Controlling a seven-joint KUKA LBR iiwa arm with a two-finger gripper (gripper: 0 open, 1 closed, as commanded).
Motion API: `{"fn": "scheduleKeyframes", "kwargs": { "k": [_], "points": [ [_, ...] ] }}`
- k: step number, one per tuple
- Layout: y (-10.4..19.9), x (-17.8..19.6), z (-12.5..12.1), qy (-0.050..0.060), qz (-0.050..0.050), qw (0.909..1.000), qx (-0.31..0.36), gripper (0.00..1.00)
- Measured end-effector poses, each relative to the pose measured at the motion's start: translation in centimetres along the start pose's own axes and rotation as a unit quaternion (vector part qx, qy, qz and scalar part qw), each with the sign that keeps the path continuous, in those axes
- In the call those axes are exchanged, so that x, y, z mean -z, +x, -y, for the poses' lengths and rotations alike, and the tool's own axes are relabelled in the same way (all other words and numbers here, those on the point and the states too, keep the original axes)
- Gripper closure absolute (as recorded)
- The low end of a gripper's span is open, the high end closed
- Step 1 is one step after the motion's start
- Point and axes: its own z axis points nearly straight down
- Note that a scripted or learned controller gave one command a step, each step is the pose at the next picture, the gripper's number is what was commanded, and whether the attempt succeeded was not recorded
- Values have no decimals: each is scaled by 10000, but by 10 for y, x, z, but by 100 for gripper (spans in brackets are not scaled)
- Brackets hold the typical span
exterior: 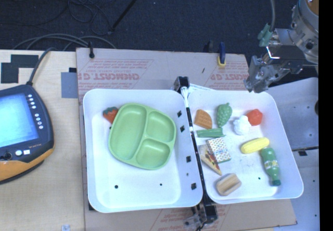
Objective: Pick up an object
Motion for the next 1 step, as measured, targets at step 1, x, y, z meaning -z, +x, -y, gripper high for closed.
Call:
{"fn": "scheduleKeyframes", "kwargs": {
  "k": [1],
  "points": [
    [77,-2,8,21,9,10000,-17,100]
  ]
}}
